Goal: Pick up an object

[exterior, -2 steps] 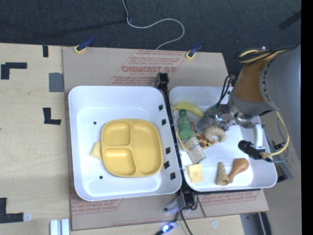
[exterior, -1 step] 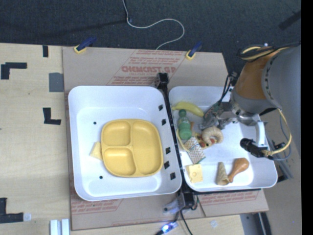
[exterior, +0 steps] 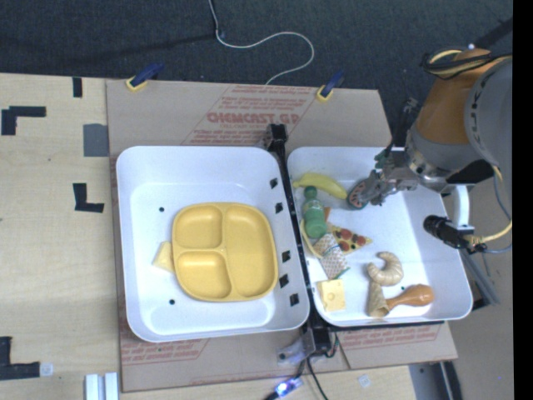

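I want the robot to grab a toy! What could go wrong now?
The pincer hovers by the banana, near the right bin's far edge, so it might close on nothing. The banana, green bottle and pizza slice lie close together, so it could knock one away. The croissant and drumstick look rounded and may slip.

So there's just the one camera, mounted up above the bench and looking down at a bit of a slant, far enough back that both white bins fit in frame, the left bin [exterior: 137, 215] and the right bin [exterior: 433, 261] sitting side by side on the cardboard sheet [exterior: 241, 115]. The far edge of the bench runs along the top, with dark carpet [exterior: 100, 19] beyond it, and the arm [exterior: 454, 111] comes in from the right side.
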`<state>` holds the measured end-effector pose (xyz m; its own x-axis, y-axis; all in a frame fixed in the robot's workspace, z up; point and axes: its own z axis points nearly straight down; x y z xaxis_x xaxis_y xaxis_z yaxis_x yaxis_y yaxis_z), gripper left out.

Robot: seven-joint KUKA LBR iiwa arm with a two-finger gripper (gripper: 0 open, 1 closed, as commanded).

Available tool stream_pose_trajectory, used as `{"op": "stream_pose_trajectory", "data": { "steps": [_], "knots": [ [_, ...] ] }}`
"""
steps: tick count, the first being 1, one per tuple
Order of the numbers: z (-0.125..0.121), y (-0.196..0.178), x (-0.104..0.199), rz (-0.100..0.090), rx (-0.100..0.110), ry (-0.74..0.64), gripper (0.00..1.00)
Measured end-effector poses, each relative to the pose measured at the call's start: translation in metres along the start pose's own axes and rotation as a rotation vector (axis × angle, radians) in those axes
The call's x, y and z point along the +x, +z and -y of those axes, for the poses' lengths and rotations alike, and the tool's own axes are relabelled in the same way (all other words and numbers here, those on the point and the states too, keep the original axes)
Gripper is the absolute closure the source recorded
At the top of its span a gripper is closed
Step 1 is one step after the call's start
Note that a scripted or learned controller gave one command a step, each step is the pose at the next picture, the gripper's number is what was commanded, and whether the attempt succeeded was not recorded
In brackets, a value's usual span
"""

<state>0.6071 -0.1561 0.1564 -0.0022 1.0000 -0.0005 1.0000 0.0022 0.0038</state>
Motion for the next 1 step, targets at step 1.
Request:
{"op": "stream_pose_trajectory", "data": {
  "steps": [1],
  "knots": [
    [-0.0008, -0.0424, 0.001, 0.0, 0.001, 0.0, 1.0]
  ]
}}
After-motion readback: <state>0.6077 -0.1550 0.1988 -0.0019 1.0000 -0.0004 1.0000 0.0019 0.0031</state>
